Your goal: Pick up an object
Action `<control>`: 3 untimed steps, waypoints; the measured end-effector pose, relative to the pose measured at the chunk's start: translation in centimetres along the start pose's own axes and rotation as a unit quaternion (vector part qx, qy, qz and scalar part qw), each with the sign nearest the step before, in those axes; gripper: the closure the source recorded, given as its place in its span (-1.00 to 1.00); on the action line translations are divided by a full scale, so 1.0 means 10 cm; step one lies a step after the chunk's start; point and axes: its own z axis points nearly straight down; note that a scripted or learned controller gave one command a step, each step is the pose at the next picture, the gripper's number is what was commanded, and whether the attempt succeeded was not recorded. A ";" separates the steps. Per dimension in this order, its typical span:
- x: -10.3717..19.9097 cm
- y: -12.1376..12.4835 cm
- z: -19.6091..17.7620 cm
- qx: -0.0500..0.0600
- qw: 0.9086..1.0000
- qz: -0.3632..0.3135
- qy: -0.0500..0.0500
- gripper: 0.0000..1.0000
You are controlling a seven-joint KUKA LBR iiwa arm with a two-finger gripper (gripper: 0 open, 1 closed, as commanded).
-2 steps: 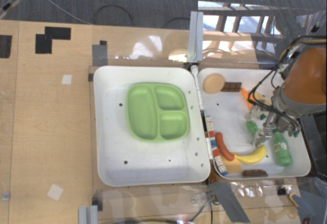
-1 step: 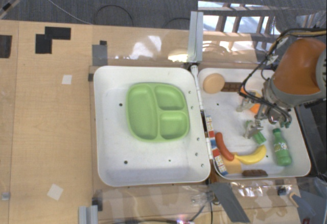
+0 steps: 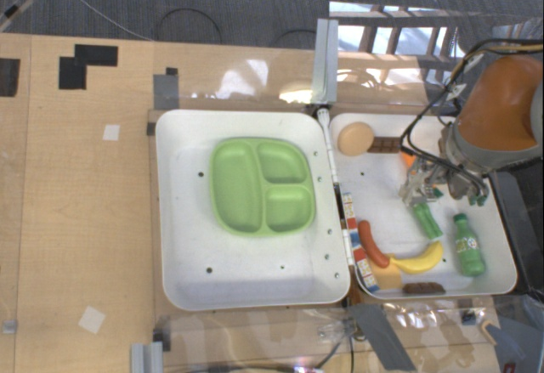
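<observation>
Camera view from above has the claw [image 3: 429, 190] low in the right bin [image 3: 387, 161], sitting right at the far end of a green stick-shaped piece [image 3: 427, 220]. That's the relation the next move hangs on, I'd say: the green piece starts just under the claw and runs away from it toward the near side, leaning a bit right. So its long axis goes roughly far-left to near-right, and the end nearest the claw is the far one. Honestly can't tell whether the claw is spread or closed, or whether it's touching the piece at all, since the metal bits blur together against the white.

Moving outward, a green bottle [image 3: 467, 245] lies just right of the stick, cap pointing far, body pointing near, close to parallel with it. Nearer still is a banana [image 3: 419, 258], curving left-right along the near part of the bin, its right tip almost under the stick's near end. Left of that sits a red sausage-looking thing [image 3: 372, 244] angled along the bin's left wall, and a tan round thing [image 3: 356, 138] sits in the far left corner.

The left bin [image 3: 183, 269] holds a green divided plate [image 3: 260, 186], well apart from all this.
</observation>
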 end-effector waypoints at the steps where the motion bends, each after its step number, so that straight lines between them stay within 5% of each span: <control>1: 0.00 0.00 0.01 0.000 1.000 0.000 0.001 -1.00; 2: 0.39 -0.10 0.13 -0.002 0.996 -0.094 0.008 -1.00; 3: 0.33 -0.09 -0.01 0.000 0.995 -0.096 -0.001 1.00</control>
